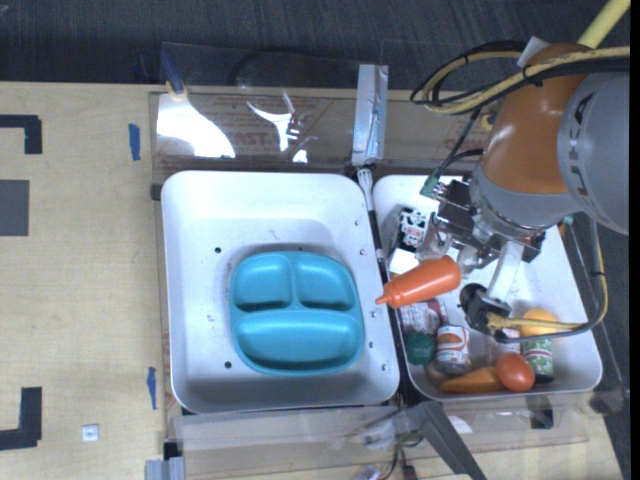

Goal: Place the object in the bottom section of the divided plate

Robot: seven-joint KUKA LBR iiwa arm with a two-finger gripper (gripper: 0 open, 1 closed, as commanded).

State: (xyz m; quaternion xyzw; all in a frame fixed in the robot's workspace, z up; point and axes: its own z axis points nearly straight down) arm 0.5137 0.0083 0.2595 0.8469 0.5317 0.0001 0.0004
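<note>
We look down on a pale wooden bench (70,298) with black corner marks and short blue tape strips, and beyond its far edge a dark floor (300,8). Two shallow white bins sit side by side. The left bin (190,218) holds a blue divided plate (296,309), two small sections at the top and one wide section at the bottom, all three bare. Clear plastic panels stand behind the left bin and catch a bright glare.

The right bin (585,298) is crowded. An orange carrot (420,282) sits tilted above its left side, its pointed tip just over the wall between the bins, its thick end up against the gripper (468,258). We see the carrot at the gripper's tip, but the fingers themselves are hidden by the wrist and the carrot (so we cannot tell whether they are open or closed on it). The carrot is well apart from the plate's bottom section.

Lower in the right bin lie a second carrot (466,380), a tomato (515,371), a small can (453,346), a lemon (540,320) and other small packages. The grey arm (590,158) with its orange band (535,133) reaches in from the right, with yellow and black cables looping above.
</note>
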